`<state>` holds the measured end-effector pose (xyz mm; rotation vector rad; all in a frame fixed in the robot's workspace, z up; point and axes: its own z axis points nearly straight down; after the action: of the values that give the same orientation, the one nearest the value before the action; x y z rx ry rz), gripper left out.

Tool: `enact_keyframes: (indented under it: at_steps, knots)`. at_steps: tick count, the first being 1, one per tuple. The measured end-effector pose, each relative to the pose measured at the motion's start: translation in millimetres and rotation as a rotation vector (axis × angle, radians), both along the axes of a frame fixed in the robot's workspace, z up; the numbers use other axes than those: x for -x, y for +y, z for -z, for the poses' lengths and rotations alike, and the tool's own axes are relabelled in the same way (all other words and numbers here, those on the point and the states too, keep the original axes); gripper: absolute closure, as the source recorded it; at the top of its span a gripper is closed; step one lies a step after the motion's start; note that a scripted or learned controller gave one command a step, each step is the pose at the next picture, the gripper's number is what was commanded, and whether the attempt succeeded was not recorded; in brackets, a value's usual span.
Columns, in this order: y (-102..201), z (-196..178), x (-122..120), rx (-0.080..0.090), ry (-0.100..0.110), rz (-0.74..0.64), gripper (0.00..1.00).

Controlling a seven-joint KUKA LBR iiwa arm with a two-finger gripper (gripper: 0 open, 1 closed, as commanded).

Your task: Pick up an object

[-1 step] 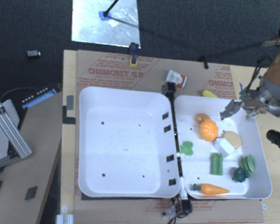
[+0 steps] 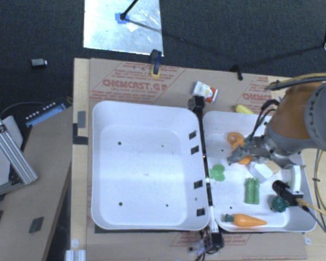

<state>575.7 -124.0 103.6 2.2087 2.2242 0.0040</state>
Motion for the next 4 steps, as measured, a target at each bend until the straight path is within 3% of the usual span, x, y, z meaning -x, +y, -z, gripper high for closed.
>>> enact_keyframes:
  at_steps: [1,2,3,4]
  knots:
    - [-29.7,0.6,0.9,0.013,-0.028,0.003,0.0]
    - [-31.5,-10.4,0.6,0.015,-0.03,0.003,1.0]
    - [20.4,19.7,-68.5,-0.004,0.002,-0.003,1.0]
    - [60.2,-132.7,-80.5,-0.003,-0.012,-0.003,1.0]
